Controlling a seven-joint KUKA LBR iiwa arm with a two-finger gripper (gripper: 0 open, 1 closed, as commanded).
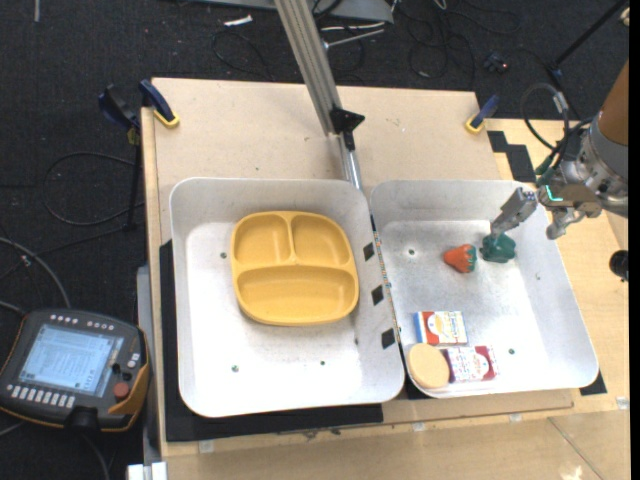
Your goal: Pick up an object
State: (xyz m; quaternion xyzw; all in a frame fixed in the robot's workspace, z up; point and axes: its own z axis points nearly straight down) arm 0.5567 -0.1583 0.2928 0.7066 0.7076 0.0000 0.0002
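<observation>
A small teal object (499, 249) lies in the right bin (560, 308), with a red strawberry-like toy (460, 258) just to its left. My gripper (524, 231) hangs over the bin's upper right part, its fingers spread open. The left fingertip (503, 224) is just above the teal object, and nothing sits between the fingers. Near the bin's front edge lie two small red-and-white packets (443, 326) (470, 364) and a round tan biscuit (430, 367).
The left bin (195, 268) holds a yellow divided plate (294, 267). A metal pole (312, 53) slants up from between the bins. A teach pendant (70, 366) lies on the floor at lower left. Clamps (160, 106) (482, 115) grip the board's back corners.
</observation>
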